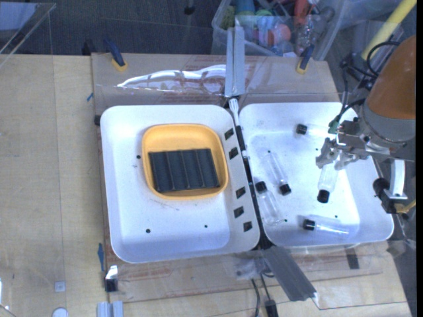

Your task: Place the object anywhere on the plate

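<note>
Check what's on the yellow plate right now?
A dark ribbed rectangular block lies flat on the yellow plate, covering most of its floor. Whatever is beneath the block is hidden. The clear vials are all in the right bin.

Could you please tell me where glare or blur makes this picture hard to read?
Camera view: glare whitens the right bin, so the clear vials nearly vanish; the plastic sheet behind glints; the claw looks soft; the yellow plate is evenly lit.

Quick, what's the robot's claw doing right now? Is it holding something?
Gripper: closed on a clear tube with a black cap, which hangs down between its fingers above the right bin.
</note>
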Robot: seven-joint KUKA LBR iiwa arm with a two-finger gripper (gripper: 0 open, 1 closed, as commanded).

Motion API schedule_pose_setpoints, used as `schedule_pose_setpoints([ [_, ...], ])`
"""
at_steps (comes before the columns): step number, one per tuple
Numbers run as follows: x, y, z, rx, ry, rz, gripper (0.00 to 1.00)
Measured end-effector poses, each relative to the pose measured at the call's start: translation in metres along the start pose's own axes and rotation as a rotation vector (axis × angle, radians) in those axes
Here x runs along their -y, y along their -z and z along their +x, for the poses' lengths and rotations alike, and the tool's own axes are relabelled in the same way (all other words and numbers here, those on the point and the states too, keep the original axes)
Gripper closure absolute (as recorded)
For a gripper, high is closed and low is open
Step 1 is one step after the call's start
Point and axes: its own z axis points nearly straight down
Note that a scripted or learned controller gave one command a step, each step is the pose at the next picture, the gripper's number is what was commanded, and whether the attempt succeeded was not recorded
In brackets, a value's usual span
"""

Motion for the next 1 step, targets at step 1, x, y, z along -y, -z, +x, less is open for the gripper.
schedule_pose_setpoints([
  [1,-0.0082,0.0633,-0.007,0.003,0.244,-0.004,1.0],
])
